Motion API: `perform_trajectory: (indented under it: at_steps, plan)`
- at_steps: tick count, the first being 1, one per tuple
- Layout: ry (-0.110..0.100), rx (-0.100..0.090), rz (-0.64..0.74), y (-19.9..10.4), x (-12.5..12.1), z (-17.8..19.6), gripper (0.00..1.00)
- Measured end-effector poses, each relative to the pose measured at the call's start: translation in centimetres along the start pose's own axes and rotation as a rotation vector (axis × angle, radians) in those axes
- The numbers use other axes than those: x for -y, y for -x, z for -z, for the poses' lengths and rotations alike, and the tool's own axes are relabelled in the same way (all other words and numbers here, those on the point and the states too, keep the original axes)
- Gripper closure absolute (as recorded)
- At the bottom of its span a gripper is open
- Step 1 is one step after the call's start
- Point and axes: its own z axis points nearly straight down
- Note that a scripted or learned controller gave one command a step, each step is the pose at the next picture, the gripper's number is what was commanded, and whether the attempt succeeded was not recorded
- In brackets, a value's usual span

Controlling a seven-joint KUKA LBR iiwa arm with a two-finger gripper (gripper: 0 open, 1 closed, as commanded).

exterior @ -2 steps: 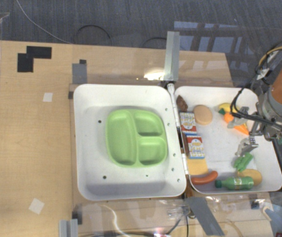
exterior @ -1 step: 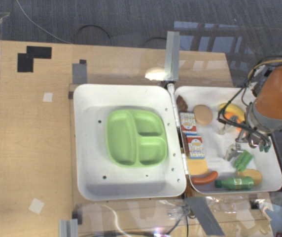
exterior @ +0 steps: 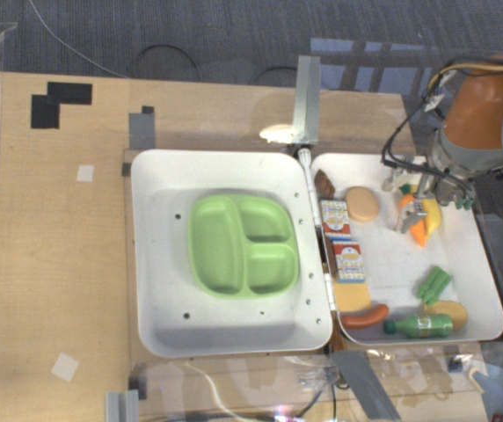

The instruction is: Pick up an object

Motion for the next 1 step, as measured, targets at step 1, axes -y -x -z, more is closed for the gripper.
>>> perform_trajectory:
  at_steps: [1]
  plan:
    - [-0.001, 0.000, -0.032, -6.47, 0.51, 0.18, 0.00]
